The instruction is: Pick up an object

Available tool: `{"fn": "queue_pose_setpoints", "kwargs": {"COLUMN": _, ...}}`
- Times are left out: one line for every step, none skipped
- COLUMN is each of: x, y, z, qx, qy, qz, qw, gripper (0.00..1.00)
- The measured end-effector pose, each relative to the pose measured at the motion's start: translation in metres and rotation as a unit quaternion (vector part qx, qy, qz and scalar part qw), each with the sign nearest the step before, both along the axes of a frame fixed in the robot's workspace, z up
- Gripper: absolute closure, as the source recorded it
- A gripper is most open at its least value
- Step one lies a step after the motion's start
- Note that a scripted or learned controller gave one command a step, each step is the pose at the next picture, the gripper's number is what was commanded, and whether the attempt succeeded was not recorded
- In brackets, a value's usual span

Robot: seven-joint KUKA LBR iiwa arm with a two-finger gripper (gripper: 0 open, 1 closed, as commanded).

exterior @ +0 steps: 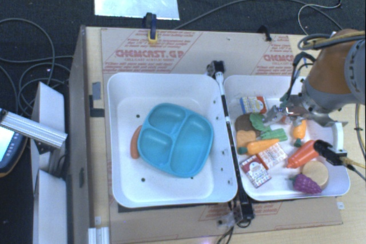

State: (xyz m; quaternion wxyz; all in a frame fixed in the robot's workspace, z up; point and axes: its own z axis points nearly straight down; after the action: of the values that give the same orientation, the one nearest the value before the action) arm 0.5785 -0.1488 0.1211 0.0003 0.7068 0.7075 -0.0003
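The gripper [284, 112] hangs low over the upper middle of the right bin [343, 183], at the frame's right. Its tips are blurred against the toys, so how far it is open cannot be told, nor whether it has hold of anything. Just below and left of it lie a green toy [264, 123] and a carrot [266, 144]; a small orange piece [299, 130] sits just right. The left bin [117, 123] carries a blue tray [175, 139]. Red print on the worktop's cardboard [171, 46] reads roughly "CHEMCAST".
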Motion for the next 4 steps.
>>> {"fn": "queue_pose_setpoints", "kwargs": {"x": -0.040, "y": -0.037, "z": -0.031, "qx": -0.0009, "qy": -0.007, "qz": 0.000, "qw": 1.0000, "gripper": 0.00}}
{"fn": "queue_pose_setpoints", "kwargs": {"x": 0.013, "y": -0.049, "z": -0.036, "qx": 0.0041, "qy": 0.003, "qz": 0.001, "qw": 1.0000, "gripper": 0.00}}
{"fn": "queue_pose_setpoints", "kwargs": {"x": 0.075, "y": -0.054, "z": -0.022, "qx": 0.0045, "qy": 0.001, "qz": 0.002, "qw": 1.0000, "gripper": 0.00}}
{"fn": "queue_pose_setpoints", "kwargs": {"x": 0.041, "y": -0.020, "z": -0.036, "qx": 0.0004, "qy": -0.001, "qz": 0.002, "qw": 1.0000, "gripper": 0.00}}
